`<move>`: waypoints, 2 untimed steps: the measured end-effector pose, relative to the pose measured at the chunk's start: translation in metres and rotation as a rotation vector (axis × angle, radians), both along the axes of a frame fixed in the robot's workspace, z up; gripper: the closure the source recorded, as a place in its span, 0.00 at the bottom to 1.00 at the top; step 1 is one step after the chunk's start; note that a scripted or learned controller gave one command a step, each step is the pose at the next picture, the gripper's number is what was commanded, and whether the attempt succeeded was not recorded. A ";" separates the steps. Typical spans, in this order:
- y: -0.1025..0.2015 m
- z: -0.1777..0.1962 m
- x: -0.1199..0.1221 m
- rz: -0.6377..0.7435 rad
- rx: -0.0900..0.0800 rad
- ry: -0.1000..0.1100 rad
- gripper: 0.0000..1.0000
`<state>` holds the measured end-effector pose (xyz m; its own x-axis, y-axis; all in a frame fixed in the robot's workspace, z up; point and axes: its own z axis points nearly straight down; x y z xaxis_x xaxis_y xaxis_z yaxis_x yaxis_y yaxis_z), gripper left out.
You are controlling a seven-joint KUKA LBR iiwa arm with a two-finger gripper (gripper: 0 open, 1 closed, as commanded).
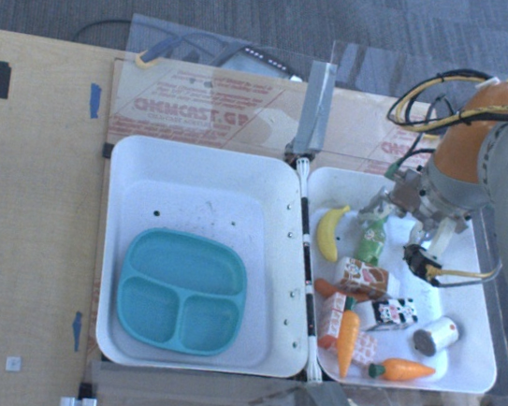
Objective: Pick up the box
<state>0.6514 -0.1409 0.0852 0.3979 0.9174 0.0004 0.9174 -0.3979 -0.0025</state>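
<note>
two bins on the tabletop: the box (363, 276) lies mid right bin (471, 362) among toy food, the pincer (402, 210) hovers above near the green bottle (370, 240), apparently lining up; its state i cannot tell.

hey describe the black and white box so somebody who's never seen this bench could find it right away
Look in the right-hand white bin, the one crowded with toy food. Near its middle, right of the upright carrot and left of the white cylinder, lies the black and white box. It alone carries cow-like black patches on white.
</note>
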 end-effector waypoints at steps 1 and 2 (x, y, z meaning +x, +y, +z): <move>0.016 0.000 0.004 -0.130 -0.002 -0.002 0.00; 0.039 0.001 -0.029 -0.173 -0.001 -0.002 0.00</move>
